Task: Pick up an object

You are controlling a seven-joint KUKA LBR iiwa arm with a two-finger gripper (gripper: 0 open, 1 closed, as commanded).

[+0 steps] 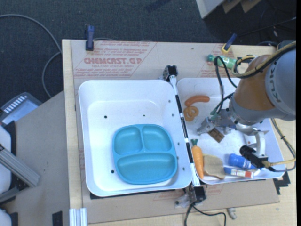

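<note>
The right bin (268,126) holds an orange sausage (196,99), a small pretzel (191,112), a carrot (197,157), a slice of bread (212,166) and a blue-and-white tube (239,161). My gripper (214,126) is low over the middle of this bin, below the sausage and to the right of the pretzel. A small brown piece (217,135) lies right at the gripper's tip. I cannot tell whether it is gripped or just lying beneath. The arm's orange band (251,91) and grey wrist hide the bin's back right part.
A blue divided plate (143,153) lies in the left bin (94,102). A black clamp strip (181,121) runs between the two bins. Cables and a green connector (221,60) sit on the bench behind the right bin.
</note>
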